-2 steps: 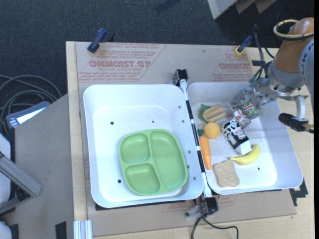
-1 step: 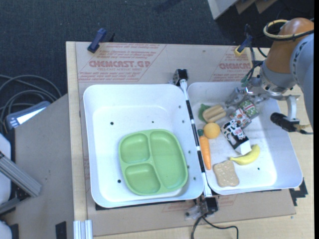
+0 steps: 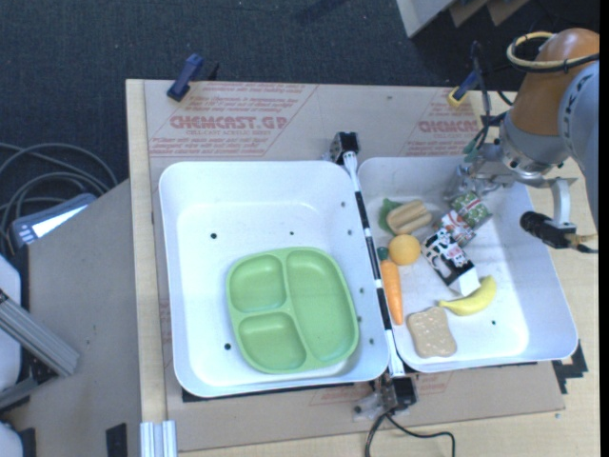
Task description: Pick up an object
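The right bin [image 3: 547,336] holds several toy foods: a hot dog bun [image 3: 407,216], an orange ball [image 3: 404,249], a carrot [image 3: 391,290], a slice of toast [image 3: 431,332], a banana [image 3: 472,298] and a black-and-white carton [image 3: 449,254]. My gripper [image 3: 473,190] hangs over the bin's far right part, just above a small green-and-red packet [image 3: 469,208]. The arm's grey wrist and orange band rise behind it at the right edge.
The left bin [image 3: 186,208] carries a green three-compartment plate [image 3: 288,307]. Blue clamps sit at the bench's far corners [image 3: 184,77]. A black clip [image 3: 344,145] joins the bins at the back. Cables lie on the floor at left.
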Robot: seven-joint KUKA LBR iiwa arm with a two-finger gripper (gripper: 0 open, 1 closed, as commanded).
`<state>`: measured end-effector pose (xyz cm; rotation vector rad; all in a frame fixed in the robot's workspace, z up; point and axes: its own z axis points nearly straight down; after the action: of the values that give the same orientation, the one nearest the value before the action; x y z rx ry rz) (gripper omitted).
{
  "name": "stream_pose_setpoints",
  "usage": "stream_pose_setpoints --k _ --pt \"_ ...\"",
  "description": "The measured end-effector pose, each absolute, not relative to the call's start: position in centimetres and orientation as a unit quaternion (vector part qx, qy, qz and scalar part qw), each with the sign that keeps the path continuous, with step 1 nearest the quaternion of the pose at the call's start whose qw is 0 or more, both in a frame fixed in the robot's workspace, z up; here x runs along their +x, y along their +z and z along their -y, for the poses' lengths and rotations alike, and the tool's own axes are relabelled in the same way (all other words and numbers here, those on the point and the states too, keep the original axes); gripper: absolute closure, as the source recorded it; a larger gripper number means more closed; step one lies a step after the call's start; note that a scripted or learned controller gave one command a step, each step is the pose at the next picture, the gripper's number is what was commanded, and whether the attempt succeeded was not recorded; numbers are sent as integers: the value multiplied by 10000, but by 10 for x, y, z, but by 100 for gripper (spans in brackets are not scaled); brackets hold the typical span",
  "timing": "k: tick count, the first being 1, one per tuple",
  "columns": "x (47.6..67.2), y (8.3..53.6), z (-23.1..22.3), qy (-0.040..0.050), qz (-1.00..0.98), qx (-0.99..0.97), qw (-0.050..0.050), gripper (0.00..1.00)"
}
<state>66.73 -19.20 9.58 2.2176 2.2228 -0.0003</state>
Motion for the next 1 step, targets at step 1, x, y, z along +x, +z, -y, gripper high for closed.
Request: stream_pose_setpoints --k 1 --pt "667 109 103 3 -7075 7067 -11 100"
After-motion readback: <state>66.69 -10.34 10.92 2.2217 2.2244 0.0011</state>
